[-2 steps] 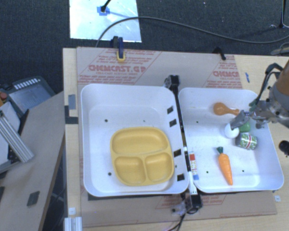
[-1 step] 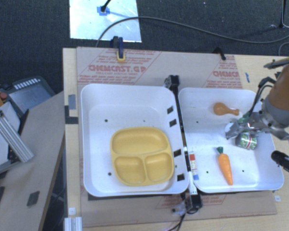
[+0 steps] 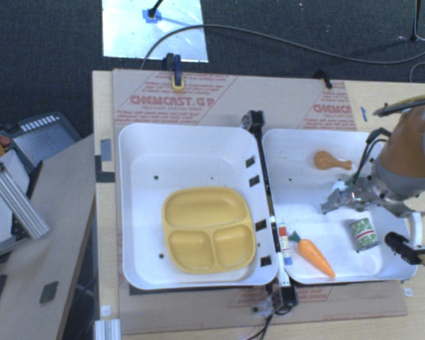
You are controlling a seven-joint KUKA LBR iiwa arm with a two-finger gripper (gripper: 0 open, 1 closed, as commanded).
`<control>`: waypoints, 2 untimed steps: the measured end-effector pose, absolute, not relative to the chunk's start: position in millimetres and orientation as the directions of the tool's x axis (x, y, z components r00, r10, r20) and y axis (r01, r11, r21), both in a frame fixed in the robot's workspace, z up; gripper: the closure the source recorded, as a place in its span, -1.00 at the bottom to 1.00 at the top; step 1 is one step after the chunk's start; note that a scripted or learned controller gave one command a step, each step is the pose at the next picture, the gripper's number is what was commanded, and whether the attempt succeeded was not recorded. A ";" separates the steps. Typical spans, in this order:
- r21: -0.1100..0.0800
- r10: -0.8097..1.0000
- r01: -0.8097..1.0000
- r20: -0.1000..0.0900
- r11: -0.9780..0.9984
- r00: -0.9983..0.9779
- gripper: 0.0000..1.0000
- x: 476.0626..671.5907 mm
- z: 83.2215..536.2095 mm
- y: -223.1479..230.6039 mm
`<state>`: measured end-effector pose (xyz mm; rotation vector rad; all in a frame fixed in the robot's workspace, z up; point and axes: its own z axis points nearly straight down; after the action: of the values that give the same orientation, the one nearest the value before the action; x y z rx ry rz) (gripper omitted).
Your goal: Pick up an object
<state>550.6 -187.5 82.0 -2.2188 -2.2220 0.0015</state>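
Right bin (image 3: 304,154) holds three candidates: a carrot (image 3: 316,256) near the front wall, lying slantwise with its green top toward the divider; a small can (image 3: 363,234) with a green label, just right of the carrot and tipped on its side or tilted, hard to say which; a tan pear-shaped piece (image 3: 331,162), possibly a toy drumstick, toward the back. Left bin (image 3: 138,190) carries a yellow divided tray (image 3: 209,229). Gripper (image 3: 338,201) sits low over the middle of the right bin, between the tan piece and the can, touching none of them as far as can be seen; cannot tell whether the jaws are open or closed, and nothing is visible between them. Judgement on handling: all three look like light, rigid plastic play food, not fragile. Carrot is probably the easiest, taken across its thick middle, though the taper may let it slide out toward the tip. The can is smooth and round, likely to roll or squirt out unless pinched square across its body. The tan piece is best held at the bulb, not the thin neck.
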 end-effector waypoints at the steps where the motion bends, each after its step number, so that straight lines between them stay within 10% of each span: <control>1: 0.004 1.000 1.000 -0.002 0.002 -0.002 1.00 552.4 95.6 -188.2; 2: 0.005 1.000 1.000 -0.002 0.002 -0.002 1.00 553.1 139.2 -191.7</control>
<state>553.1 -191.7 139.2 -2.2219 -2.2274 -0.0034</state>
